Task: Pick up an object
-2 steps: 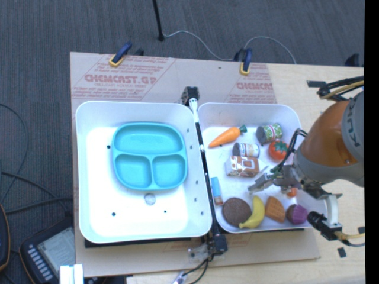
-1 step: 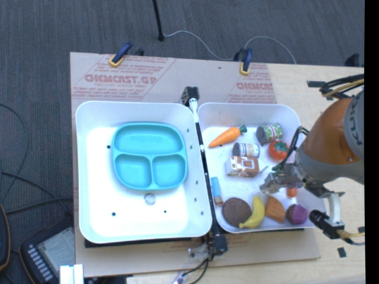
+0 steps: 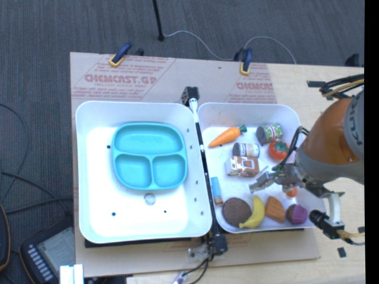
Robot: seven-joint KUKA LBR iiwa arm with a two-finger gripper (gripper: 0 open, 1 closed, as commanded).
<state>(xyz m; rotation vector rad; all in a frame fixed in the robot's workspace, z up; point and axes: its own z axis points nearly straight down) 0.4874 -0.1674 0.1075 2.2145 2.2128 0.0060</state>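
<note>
Hovering: gripper over right bin | fingers spread, nothing held | beside snack box

You have dark grey carpet around the table, with black cables trailing at left.

Right bin crowded; blue tray fills left

Premises appear to be a robotics laboratory: grey carpet floor, a board fixed by clamps, loose cables, two white bins holding toy food.
</note>
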